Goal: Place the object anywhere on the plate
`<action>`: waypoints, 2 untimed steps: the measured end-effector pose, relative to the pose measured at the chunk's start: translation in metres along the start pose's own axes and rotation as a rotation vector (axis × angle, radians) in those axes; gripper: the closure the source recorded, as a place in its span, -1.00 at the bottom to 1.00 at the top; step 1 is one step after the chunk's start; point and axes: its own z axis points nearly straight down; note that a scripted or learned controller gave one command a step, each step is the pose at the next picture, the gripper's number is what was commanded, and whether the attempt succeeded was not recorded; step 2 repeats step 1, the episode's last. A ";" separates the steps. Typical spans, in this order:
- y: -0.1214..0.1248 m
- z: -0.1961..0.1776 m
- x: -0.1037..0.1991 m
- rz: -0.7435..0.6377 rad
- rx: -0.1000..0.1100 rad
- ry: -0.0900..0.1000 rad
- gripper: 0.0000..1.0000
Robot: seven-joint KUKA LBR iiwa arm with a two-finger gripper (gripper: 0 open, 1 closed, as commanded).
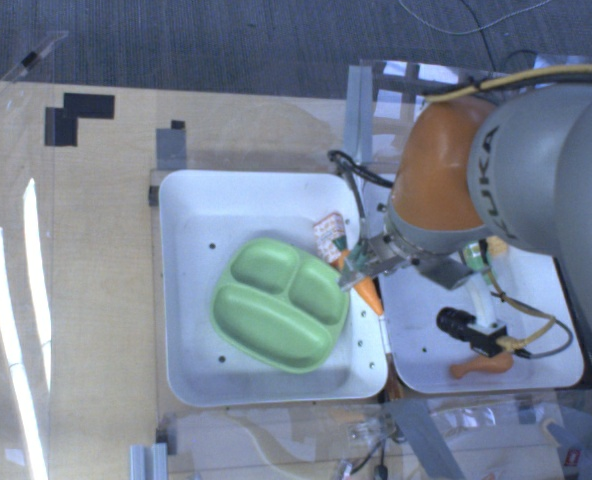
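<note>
A grey KUKA arm (541,158), its orange band (441,168) showing at the right of the frame, reaches across to the seam between two shallow white bins. Its gripper (357,271) hangs low over the right rim of the left bin (191,368), just off the right edge of a green divided plate (276,303) that sits tilted in the middle of that bin. A slim orange object (372,296) pokes out from under the gripper, lying across the rim beside the plate and not on it. Whether the gripper has hold of it cannot be told from this angle. A small red-and-white packet (328,233) rests near the plate's upper right corner. In the right bin (421,353), at lower right, lies a curved tan-orange piece (481,366).
</note>
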 end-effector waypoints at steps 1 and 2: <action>0.000 0.000 0.000 0.000 0.000 0.000 -1.00; 0.000 0.000 0.000 0.000 0.000 0.000 -1.00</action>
